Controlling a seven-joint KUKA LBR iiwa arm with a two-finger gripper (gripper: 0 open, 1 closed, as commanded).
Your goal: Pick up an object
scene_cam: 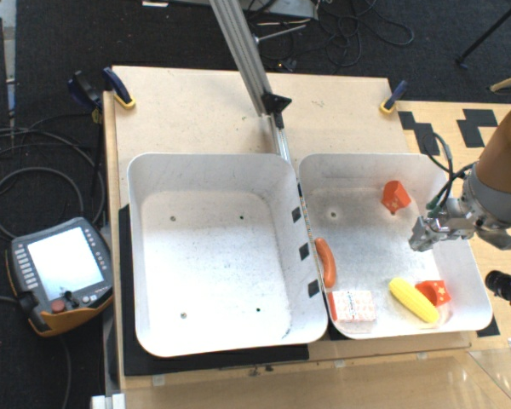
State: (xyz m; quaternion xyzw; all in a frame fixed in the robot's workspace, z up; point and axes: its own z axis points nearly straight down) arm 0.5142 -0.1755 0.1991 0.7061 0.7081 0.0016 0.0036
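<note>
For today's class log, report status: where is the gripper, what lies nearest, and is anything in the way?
Gripper over right bin, holding nothing seen. Orange block up-left of it; yellow banana and red piece below. Nothing blocking.

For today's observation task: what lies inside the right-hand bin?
Inside the right bin: an orange block, a sausage, a white carton, a yellow corn cob and a red piece partly hidden behind it.

White bins [213, 177] on a tan bench [196, 109], holding an orange block [396, 196], orange-red sausage [326, 261], yellow corn cob [413, 300], red piece [435, 291] and a white carton [353, 306] with perhaps red print.
</note>
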